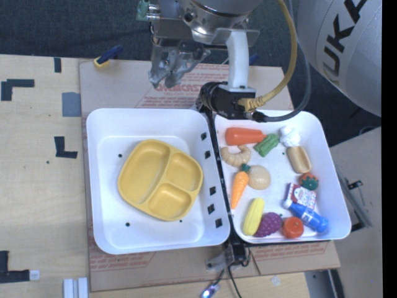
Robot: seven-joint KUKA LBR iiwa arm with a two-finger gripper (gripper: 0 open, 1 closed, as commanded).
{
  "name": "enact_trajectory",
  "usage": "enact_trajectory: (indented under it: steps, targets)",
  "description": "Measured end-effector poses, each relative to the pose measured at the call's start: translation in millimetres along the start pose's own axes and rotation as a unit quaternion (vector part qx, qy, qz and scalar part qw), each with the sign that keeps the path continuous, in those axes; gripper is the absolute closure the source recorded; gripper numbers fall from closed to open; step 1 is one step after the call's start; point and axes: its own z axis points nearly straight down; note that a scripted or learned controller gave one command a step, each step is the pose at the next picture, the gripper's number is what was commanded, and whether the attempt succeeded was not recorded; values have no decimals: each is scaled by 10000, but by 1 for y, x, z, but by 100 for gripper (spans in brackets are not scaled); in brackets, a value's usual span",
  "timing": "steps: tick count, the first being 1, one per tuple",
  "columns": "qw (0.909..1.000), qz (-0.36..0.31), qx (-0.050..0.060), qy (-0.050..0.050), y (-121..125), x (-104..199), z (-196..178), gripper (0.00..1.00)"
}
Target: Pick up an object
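My gripper point(169, 72) hangs high over the cardboard just behind the left bin point(93, 166), with nothing seen in it. That bin holds a yellow divided plate point(160, 180). The right bin point(330, 160) holds toy food: an orange-red sausage point(243, 135), a green pepper point(268, 144), a bread roll point(299, 159), a carrot point(239, 188), a beige ball point(258, 177), a corn cob point(253, 216), purple grapes point(268, 224), a red tomato point(293, 228), a blue bottle point(310, 218) and a small carton point(300, 197).
A small yellow and blue item point(107, 56) lies on the bench at the back left. Both bins rest on a cardboard sheet point(118, 85). The arm's large grey body fills the upper right, above the right bin's back edge.
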Motion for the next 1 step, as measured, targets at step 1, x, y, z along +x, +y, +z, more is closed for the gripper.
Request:
enact_trajectory:
  steps: [1]
  targets:
    - [9999, 25, 130, -56, -44, -51, 75, 100]
